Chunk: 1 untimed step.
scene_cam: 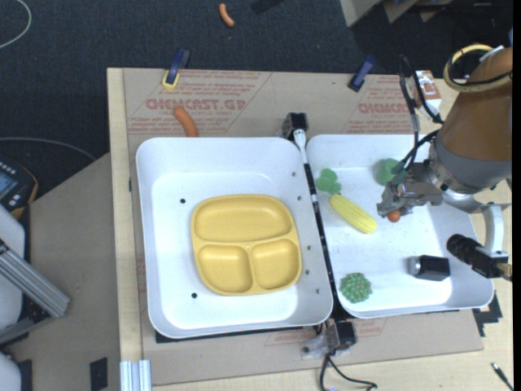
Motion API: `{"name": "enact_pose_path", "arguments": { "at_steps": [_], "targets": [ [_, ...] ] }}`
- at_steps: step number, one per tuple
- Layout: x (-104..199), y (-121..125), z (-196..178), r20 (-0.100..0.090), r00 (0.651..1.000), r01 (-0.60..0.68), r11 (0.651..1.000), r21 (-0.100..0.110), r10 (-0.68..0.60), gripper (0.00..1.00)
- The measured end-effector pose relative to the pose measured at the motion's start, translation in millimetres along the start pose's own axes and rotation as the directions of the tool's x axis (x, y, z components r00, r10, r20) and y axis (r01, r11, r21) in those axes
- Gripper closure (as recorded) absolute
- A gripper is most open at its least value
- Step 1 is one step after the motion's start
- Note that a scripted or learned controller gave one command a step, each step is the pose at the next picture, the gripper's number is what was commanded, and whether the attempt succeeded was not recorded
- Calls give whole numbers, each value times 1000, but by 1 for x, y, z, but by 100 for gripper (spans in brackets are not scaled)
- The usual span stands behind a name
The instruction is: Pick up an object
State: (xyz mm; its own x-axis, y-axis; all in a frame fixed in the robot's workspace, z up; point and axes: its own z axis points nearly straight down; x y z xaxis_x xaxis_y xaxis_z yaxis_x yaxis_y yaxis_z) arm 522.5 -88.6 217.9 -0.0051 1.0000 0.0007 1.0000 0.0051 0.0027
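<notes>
Gripper (396,204) low over right bin (423,157), upper middle; finger state cannot be determined. Small orange-red object (394,215) directly at fingertips; grasp unconfirmed. Corn cob (352,213) just left of gripper, green leafy piece (327,181) above it. Broccoli floret (355,287) near front wall. Black block (430,268) at right. Yellow divided tray (244,243) in left bin (163,218).
</notes>
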Motion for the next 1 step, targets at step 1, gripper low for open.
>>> {"name": "enact_pose_path", "arguments": {
  "at_steps": [1],
  "targets": [
    [55,18,-9,0,1000,1,1000,-1,-1,100]
  ]
}}
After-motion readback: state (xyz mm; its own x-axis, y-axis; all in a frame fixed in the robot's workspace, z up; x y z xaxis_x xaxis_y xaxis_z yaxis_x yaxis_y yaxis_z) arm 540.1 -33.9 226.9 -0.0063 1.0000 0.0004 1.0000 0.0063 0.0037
